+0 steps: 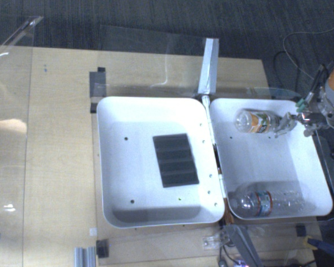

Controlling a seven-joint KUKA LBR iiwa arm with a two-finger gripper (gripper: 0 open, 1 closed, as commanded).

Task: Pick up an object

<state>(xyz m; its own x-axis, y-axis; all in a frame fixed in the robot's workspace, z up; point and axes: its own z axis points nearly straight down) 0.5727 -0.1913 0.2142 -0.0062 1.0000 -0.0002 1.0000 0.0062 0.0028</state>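
Observation:
A clear plastic bottle (256,122) with an orange-brown label lies on its side at the back of the right bin (317,171). A second clear bottle (264,201) with a dark label lies along that bin's front wall. A black ribbed rectangular block (175,159) lies flat in the middle of the left bin (114,149). My gripper (298,125) hangs over the back right part of the right bin, just right of the back bottle's end. It is open, with nothing between its fingers. One finger (285,123) points toward that bottle.
A metal post (208,65) stands behind the seam between the bins. Cables (300,43) trail over the dark floor at the back right. A clear panel (11,149) covers the bench to the left.

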